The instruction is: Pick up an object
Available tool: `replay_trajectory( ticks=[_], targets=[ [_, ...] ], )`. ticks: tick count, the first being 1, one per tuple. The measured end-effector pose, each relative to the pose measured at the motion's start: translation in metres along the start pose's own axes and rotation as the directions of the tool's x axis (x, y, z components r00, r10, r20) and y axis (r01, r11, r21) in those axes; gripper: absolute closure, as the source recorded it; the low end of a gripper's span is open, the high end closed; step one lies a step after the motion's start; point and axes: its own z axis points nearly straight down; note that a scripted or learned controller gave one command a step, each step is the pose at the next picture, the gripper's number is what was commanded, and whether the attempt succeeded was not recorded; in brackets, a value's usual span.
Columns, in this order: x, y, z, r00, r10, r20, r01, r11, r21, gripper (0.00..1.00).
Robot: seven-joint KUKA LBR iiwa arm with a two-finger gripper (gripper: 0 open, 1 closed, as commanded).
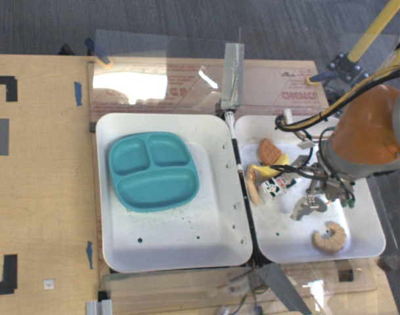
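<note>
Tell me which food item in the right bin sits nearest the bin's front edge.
The croissant, pale brown and curled, lies alone near the right bin's front corner. The waffle-like piece and the banana lie further back, near the divider.

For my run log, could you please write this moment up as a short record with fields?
left bin: teal divided plate
right bin: waffle-like piece, yellow item, small black-and-white item, croissant-like pastry
gripper: low over the right bin, between the small items and the pastry
grasp: nothing seen between the fingers
</note>
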Motion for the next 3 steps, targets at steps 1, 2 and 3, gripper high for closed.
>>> replay_trajectory(
  ticks=[1, 2, 3],
  targets=[
    [-0.065, 0.015, 0.01, 0.887, 0.462, -0.006, -0.462, 0.887, -0.001, 0.0],
    [-0.07, 0.012, -0.005, 0.887, 0.462, 0.012, -0.462, 0.887, 0.0, 1.0],
    [-0.091, 0.065, -0.068, 0.696, 0.717, -0.037, -0.717, 0.697, 0.025, 1.0]
  ],
)
